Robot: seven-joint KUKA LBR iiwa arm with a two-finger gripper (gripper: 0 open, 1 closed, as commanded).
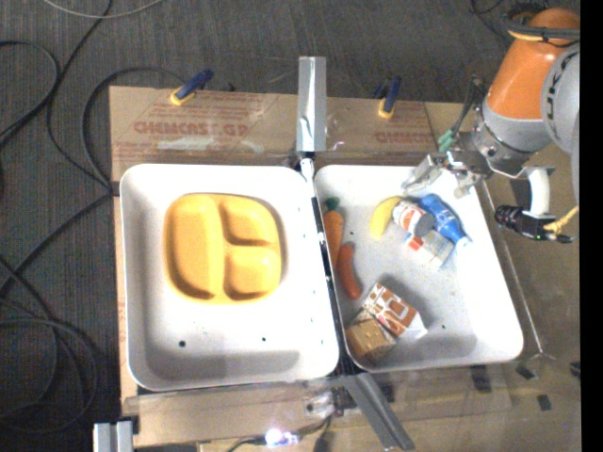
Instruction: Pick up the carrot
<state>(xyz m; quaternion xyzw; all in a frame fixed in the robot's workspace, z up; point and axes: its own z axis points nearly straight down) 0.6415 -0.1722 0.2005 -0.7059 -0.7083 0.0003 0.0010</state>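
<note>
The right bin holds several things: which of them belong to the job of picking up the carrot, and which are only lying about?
For the job: carrot; gripper.

Only lying about: sausage; banana; blue and white packet; orange and white carton; brown block; yellow tray in the left bin.

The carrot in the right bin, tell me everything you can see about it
The carrot is small and orange with a dark green stub at its top end, and looks like a smooth plastic toy. It lies flat, lengthwise along the left wall of the right bin, green end pointing away from the camera. Its lower tip meets or nearly meets a reddish sausage just below it. The gripper hovers well off to its right, not touching it.
</note>
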